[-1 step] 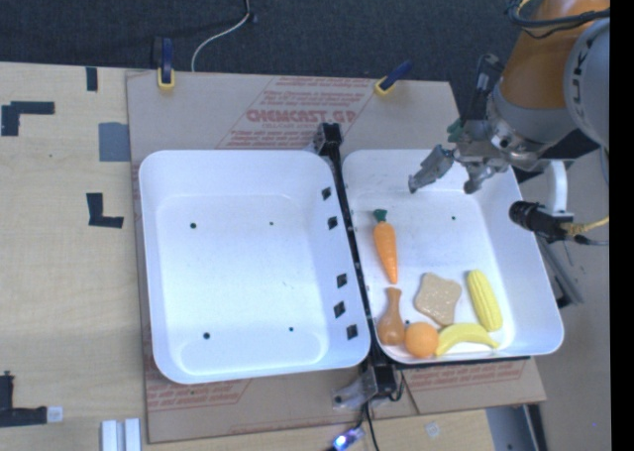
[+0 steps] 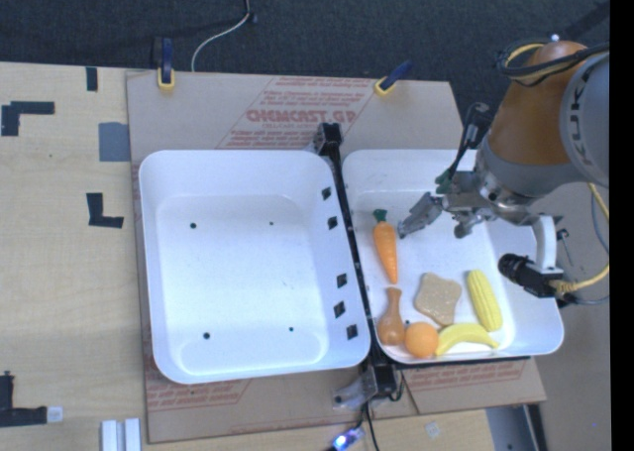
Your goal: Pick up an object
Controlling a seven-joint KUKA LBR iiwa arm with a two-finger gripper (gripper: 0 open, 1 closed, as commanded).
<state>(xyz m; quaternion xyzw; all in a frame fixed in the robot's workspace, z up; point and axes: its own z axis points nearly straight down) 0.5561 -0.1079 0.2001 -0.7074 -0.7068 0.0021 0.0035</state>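
A robotics lab: cardboard sheet clamped to a bench, tape markers, loose cables, white bins.

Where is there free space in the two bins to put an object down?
The left bin has a wide bare floor between all its walls. In the right bin, bare floor lies at the far end, behind the carrot and the claw. The near end is crowded: bread slice, corn, banana, orange.

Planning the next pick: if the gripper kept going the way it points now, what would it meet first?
Probably the carrot. The gripper points down-left at its green-topped end in the right bin; height above it is unclear from this view.
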